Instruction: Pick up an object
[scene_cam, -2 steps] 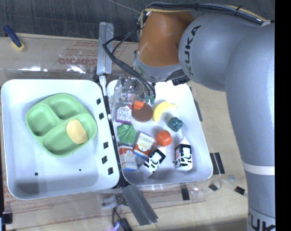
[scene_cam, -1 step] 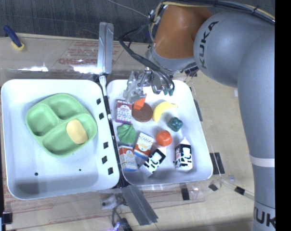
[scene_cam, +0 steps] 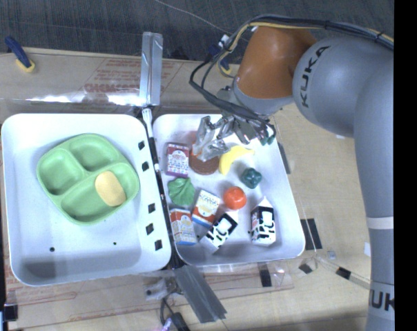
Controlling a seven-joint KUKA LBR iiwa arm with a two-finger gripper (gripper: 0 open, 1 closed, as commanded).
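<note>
The right bin (scene_cam: 286, 185) is crowded: cartons, an orange ball (scene_cam: 235, 198) and a teal piece (scene_cam: 250, 178) sit close together. Open floor lies around the left bin's green plate (scene_cam: 70, 167).

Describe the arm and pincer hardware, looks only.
Grey KUKA arm with rounded casings and dark KUKA lettering. An orange band sits above the wrist, with black and yellow cables looping beside it. The pincer is bare silvery metal.

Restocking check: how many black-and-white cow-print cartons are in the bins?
2, both in the right bin: one carton near the front right, another lying just left of it. Others may be hidden.
</note>
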